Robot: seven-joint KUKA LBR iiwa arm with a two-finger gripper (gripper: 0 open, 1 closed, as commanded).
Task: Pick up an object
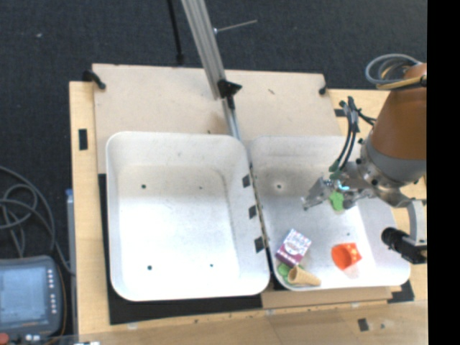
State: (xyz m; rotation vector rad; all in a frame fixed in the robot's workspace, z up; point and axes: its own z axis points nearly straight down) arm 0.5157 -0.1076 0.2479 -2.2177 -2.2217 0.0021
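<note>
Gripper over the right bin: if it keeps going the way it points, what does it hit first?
The two-finger gripper points left and downward. The first thing in that line looks like the bare white floor of the right-hand bin, with no object in between. Depth is hard to judge from this slanted view.

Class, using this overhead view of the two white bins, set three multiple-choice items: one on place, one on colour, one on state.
1. Where is the purple-and-white box?
A. left bin
B. right bin
C. on the bench

2. What colour is the object right of that box?
A. orange
B. blue
C. black

3. Where is the pincer?
A. over the left bin
B. over the right bin
C. off the bench

Answers: 1 B, the box lies near the right bin's front edge. 2 A, the orange object is beside it. 3 B, the pincer sits above that bin's floor.
</note>
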